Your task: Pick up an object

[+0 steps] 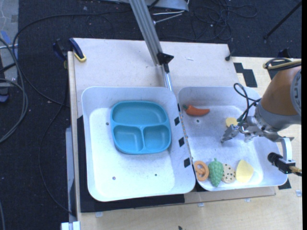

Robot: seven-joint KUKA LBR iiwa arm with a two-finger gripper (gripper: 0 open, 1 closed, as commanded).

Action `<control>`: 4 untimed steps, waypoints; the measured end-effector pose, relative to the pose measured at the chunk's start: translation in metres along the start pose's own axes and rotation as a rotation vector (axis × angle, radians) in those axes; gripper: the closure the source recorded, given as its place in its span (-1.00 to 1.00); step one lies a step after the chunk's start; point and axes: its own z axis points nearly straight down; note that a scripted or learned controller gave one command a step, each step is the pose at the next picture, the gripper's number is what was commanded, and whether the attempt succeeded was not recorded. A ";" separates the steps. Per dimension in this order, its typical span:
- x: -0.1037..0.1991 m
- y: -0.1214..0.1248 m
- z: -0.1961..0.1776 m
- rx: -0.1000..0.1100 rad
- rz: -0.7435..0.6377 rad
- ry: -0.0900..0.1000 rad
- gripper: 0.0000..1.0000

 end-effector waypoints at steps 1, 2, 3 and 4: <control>-0.001 0.001 -0.012 -0.005 0.000 -0.003 1.00; -0.005 0.007 -0.075 -0.005 -0.003 -0.001 1.00; -0.005 0.008 -0.116 -0.003 -0.003 -0.001 1.00; 0.050 0.004 -0.111 0.002 -0.007 0.003 1.00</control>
